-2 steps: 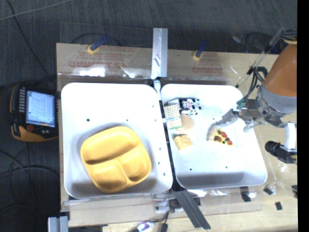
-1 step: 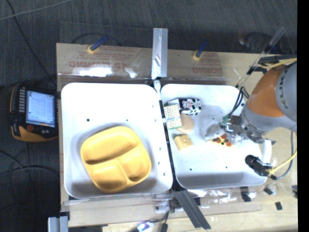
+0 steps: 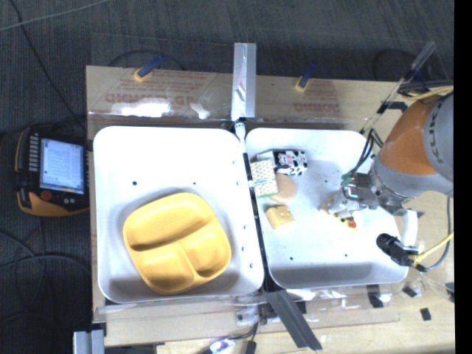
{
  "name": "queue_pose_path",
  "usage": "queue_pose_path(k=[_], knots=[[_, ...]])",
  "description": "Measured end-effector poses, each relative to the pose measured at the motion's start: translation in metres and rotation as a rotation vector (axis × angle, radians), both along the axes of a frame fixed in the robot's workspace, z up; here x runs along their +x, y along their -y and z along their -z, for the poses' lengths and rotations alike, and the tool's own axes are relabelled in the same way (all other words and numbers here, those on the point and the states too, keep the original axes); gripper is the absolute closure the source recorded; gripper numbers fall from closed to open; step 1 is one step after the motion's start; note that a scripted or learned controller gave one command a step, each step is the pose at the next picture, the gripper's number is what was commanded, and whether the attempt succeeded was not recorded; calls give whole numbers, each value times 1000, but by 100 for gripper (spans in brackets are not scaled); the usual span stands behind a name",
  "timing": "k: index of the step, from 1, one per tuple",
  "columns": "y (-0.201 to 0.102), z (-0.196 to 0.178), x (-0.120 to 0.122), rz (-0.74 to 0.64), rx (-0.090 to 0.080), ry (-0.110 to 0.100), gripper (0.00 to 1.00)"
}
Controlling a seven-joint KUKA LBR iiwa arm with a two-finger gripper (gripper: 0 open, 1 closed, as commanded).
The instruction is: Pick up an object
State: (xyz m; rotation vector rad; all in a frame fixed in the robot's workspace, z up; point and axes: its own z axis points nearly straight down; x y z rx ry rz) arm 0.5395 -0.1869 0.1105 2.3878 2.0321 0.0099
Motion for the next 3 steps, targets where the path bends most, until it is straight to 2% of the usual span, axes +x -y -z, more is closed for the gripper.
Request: queue_pose_path(k=[1, 2, 3], knots=[[0, 1, -1, 0, 0, -2, 0], [-1, -7, 0, -2, 2, -4, 100], [-1, -7, 0, -2, 1, -4, 0]])
